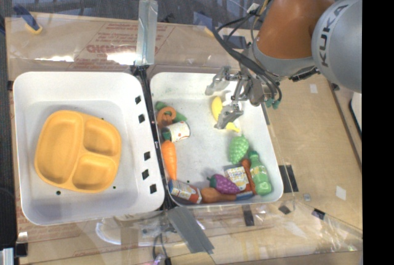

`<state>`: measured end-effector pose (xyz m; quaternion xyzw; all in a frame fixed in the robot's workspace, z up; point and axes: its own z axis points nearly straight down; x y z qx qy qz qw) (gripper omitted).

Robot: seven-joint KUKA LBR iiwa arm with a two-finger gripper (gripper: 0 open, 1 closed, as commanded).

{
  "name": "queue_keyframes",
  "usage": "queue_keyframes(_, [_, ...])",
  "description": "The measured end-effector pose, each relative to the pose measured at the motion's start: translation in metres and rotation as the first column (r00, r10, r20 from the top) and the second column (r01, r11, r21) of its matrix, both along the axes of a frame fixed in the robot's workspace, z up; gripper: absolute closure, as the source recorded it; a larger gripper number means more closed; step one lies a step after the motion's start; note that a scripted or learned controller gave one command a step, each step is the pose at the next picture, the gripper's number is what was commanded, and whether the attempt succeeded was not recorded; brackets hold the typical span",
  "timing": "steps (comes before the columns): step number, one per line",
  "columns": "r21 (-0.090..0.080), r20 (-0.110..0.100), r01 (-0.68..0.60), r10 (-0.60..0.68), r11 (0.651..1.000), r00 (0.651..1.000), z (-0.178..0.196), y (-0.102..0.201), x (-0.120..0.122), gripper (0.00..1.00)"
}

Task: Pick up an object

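End effector [229, 104], fingers looking apart, is hovering over the small yellow plastic banana [217, 110] in the right white bin [184, 82]; likely light, rigid, slippery, so gripping mid-body across the narrow width is best.

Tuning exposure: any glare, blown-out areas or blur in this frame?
Camera view: left bin rim near blown-out white; glare streaks on the plastic sheet behind it; gripper slightly soft over the yellow toy; yellow tray evenly lit, soft shadows.
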<state>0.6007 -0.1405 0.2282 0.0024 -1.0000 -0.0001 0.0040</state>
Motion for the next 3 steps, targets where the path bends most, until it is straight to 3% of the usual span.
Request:
queue_keyframes(1, [0.002,-0.008,0.117,-0.117,0.993,0.993,-0.120,-0.066,0.035,0.00])
queue_keyframes(2, [0.001,0.001,0.124,-0.124,0.992,0.992,-0.140,-0.041,0.032,0.00])
queue_keyframes(3, [0.002,-0.003,0.118,-0.118,0.993,0.993,-0.132,-0.040,0.033,1.00])
